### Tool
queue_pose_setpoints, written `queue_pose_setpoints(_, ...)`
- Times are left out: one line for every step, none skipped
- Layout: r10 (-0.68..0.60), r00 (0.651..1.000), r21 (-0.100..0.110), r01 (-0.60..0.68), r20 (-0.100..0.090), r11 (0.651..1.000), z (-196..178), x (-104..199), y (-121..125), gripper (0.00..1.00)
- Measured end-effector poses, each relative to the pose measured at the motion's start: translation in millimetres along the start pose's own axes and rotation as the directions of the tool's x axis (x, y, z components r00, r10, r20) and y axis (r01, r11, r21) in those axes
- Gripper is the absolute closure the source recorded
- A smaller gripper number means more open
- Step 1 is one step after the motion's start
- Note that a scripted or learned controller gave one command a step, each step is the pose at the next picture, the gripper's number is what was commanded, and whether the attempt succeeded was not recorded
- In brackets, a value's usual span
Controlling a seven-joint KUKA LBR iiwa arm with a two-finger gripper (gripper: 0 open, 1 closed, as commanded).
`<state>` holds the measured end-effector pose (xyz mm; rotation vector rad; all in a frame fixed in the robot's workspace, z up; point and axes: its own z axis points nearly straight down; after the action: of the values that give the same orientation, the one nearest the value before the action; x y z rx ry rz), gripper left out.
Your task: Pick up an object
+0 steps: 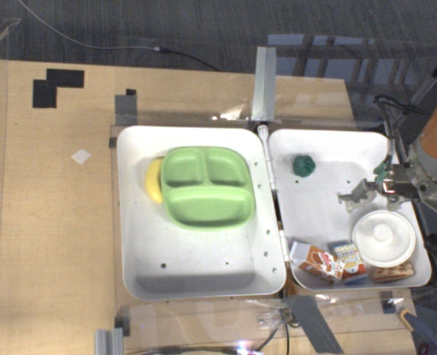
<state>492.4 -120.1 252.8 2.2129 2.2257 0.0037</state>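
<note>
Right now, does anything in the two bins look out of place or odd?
Mostly tidy. A yellow object is tucked partly under the green divided tray in the left bin, and the snack packets lie jumbled in the right bin's near corner.

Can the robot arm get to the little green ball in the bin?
Probably yes. The green ball sits alone on bare floor of the right bin, and the gripper is close by with nothing between them.

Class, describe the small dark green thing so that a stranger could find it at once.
Start at the right-hand white bin of the two. Look to its far left corner, beside the divider: the small dark green ball lies alone there. Unlike the white bowl and snack packets, it is round, dark and apart.
</note>
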Motion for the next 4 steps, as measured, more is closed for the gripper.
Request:
queue_pose_setpoints(-0.357, 0.934, -0.001, 0.357, 0.0, 0.934, 15, 36, 66, 0.0)
queue_pose_setpoints(-0.283, 0.959, -0.001, 0.283, 0.0, 0.959, 97, 29, 177, 0.0)
queue_pose_setpoints(-0.484, 0.875, -0.004, 0.484, 0.002, 0.875, 166, 21, 157, 0.0)
queue_pose_setpoints(-0.485, 0.875, -0.013, 0.485, 0.008, 0.875, 152, 21, 160, 1.0)
